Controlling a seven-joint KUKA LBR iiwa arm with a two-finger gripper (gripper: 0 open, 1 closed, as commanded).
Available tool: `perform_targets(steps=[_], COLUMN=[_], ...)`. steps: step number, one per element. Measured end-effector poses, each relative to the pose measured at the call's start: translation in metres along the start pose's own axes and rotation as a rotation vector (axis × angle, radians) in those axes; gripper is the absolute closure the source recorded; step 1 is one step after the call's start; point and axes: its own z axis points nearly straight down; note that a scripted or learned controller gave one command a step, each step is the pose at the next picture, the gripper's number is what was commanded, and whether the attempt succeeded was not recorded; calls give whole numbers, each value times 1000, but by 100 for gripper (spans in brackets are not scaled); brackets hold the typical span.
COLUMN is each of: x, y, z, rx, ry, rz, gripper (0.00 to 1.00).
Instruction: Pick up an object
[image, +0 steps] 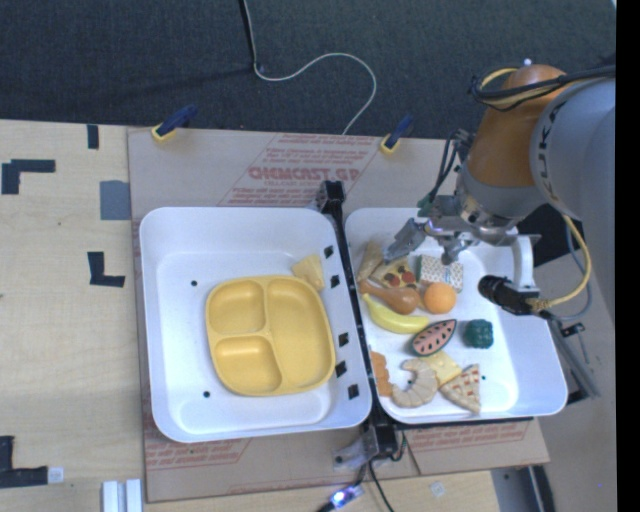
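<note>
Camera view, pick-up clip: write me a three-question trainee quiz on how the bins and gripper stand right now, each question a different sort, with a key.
1. True or false: the yellow divided plate lies in the left bin.
2. Multiple choice: the gripper is above which part of the right bin? A) the upper part near the toy food B) the lower right corner C) outside it, over the cardboard
3. Fill in: the orange ball lies just above the ___ slice.

Key: 1 true; 2 A; 3 watermelon. The gripper is above the pile, and nothing can be seen between its fingers.
</note>
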Motion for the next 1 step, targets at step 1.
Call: perform_targets(steps=[1], x=[0], y=[2], z=[64], rx=[5], ry=[-1], rz=[0], gripper=[0])
